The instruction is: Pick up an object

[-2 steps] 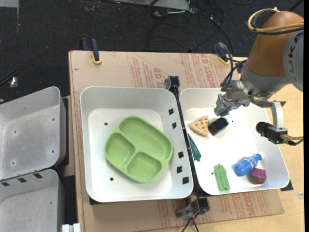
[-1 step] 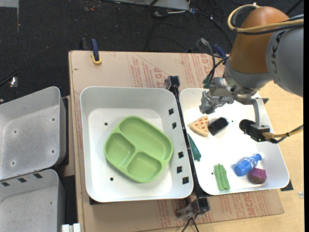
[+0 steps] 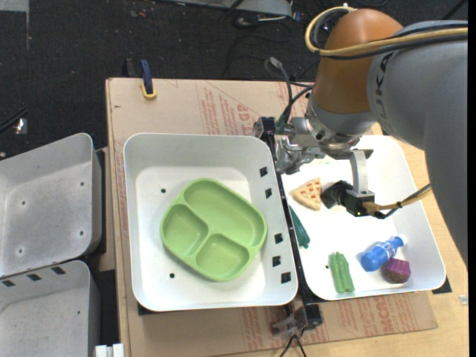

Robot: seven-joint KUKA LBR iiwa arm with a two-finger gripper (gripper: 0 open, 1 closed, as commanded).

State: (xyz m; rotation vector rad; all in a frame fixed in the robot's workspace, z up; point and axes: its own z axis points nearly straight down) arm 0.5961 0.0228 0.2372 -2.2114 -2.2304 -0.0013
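Likely light, stiff and thin, the pizza slice (image 3: 307, 194) lies flat in the white bin (image 3: 416, 199) just right of the green plate (image 3: 213, 230), best pinched across its crust edge; the end effector (image 3: 296, 151) hangs on that same side of the plate, spread or pressed together I cannot tell.

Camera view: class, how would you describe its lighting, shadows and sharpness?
In the camera view, light falls evenly and brightly on the left bin; the green plate casts only a faint, soft shadow; the floor beyond is dark.
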